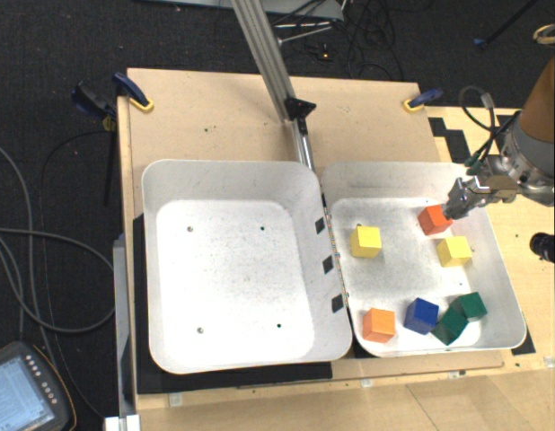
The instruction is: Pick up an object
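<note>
The right bin [394, 187] holds several small blocks: a yellow cube [367, 241], a second yellow cube [453, 250], an orange block [379, 323], a blue cube [422, 315], two green blocks [462, 316] touching each other, and an orange-red block [431, 219] near the far right side. My gripper [458, 203] hangs at the right edge of this bin, its dark tip right beside the orange-red block. I cannot make out whether it touches or holds that block.
The left bin [170, 187] lies beside the right one. A slanted metal pole [264, 48] rises from the back of the bench. Clamps sit at the bench's back corners [134, 92], and cables trail over the dark floor.
</note>
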You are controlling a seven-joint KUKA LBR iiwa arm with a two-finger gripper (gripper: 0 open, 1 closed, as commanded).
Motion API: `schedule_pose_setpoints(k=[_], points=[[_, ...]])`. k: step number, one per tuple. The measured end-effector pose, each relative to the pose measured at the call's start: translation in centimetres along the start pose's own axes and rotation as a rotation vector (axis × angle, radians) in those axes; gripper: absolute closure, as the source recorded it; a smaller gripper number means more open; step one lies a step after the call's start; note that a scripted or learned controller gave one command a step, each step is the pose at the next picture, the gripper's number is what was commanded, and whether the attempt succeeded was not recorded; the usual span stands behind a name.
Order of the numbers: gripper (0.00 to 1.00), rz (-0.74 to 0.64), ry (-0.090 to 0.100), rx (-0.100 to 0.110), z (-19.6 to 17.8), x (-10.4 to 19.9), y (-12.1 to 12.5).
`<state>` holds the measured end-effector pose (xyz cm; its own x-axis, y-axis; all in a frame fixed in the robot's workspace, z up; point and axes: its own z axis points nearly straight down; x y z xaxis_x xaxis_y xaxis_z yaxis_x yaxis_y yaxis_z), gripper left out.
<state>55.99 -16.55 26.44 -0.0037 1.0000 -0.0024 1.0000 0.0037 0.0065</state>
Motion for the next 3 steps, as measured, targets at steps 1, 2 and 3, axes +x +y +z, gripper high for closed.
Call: schedule_pose_setpoints(k=[1,2,3], points=[[1.0,-0.003,0.003,0.006,0.9,4.4,-0.7],[1.0,-0.004,0.004,0.008,2.1,9.8,-1.7],[1.0,-0.005,0.004,0.007,1.4,15.0,-2.3]])
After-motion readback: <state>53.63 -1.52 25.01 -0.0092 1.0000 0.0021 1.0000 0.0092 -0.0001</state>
